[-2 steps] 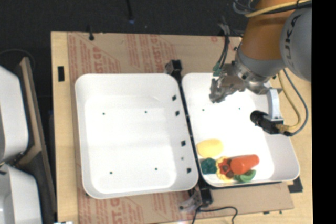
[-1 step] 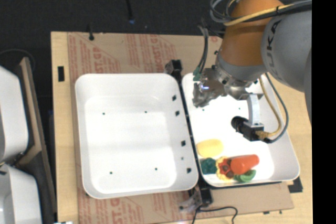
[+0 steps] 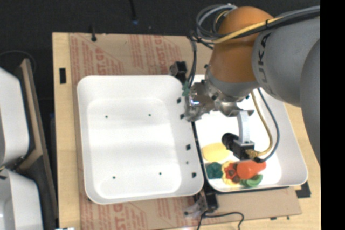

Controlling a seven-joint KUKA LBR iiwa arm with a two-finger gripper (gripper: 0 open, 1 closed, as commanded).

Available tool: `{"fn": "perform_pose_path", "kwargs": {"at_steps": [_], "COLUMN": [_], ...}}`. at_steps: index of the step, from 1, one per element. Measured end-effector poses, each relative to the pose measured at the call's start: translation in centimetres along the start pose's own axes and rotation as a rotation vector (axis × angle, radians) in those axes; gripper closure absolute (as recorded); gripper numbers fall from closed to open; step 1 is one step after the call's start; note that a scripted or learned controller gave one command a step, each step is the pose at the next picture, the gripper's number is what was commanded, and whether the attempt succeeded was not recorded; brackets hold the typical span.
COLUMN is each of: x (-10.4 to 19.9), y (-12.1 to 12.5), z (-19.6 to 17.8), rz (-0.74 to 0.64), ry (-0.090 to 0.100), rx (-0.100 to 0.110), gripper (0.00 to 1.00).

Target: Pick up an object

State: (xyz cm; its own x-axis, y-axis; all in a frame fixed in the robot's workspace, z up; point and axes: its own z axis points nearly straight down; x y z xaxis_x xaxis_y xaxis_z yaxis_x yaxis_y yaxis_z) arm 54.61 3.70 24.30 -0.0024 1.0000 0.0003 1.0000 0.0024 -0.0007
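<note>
Reaching in from the right, the grey arm with its glossy orange band is bent over the far end of the shallow white right-hand bin, its wrist turned downwards. The metallic gripper is seen low at that bin's left wall, close to the rim shared with the shallow white left-hand bin; whether it is open or closed cannot be told, and nothing is seen held in it. Both bins are of smooth, matt plastic with rounded corners, and small dark dots are spread over the left one's floor. The things to be picked are gathered at the near end of the right bin, well apart from the gripper: a pale yellow, soft-looking rounded lump, a dark green knobbly piece just in front of it, and an orange-red, smooth, elongated piece beside that. The bins are borne on brown cardboard printed in red.
</note>
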Motion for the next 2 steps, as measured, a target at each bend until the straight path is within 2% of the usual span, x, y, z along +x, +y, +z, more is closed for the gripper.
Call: {"fn": "perform_pose_path", "kwargs": {"at_steps": [1,2], "x": [4.67,4.43], "y": [-1.70,-1.68], "z": [-0.86,-0.82], "rz": [-0.001,0.003], "ry": [0.001,0.000], "rx": [-0.002,-0.001], "gripper": [1.00,0.00]}}
